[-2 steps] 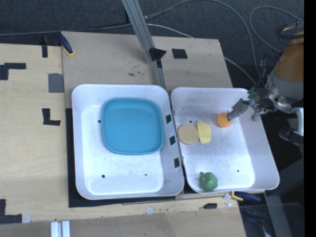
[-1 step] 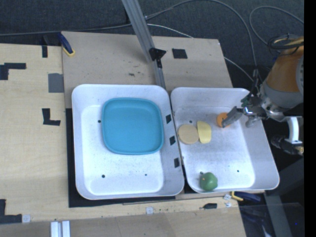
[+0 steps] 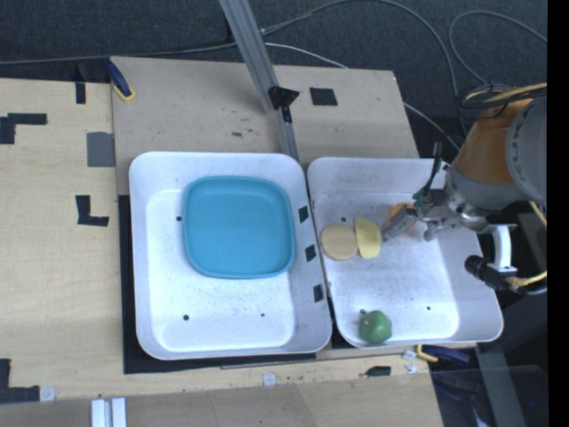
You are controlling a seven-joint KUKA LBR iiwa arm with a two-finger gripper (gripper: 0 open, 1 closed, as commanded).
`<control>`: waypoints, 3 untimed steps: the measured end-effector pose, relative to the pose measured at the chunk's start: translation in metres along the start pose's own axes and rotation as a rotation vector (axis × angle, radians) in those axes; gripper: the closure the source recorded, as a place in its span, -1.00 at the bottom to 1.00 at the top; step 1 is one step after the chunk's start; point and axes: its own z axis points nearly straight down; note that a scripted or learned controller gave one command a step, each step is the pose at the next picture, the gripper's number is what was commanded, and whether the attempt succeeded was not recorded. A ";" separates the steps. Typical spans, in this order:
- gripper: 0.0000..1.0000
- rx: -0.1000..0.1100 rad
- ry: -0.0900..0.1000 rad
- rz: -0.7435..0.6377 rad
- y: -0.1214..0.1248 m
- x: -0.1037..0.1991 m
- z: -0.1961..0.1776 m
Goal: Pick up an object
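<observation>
A: What's in the right bin?
B: Near edge: green fruit. Mid-bin: tan round piece touching a yellow one.
A: Gripper?
B: Low over the bin, just right of the yellow piece; fingers — can't tell. Left of the bin: blue plate in the other bin.

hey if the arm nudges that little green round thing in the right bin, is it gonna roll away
Probably. The green ball-like object looks round with no flat side, so a nudge would likely roll it. It sits near the right bin's front rim, which should stop it. It looks small, likely light.
</observation>
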 end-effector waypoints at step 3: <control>1.00 -0.008 -0.002 0.000 0.001 -0.003 -0.115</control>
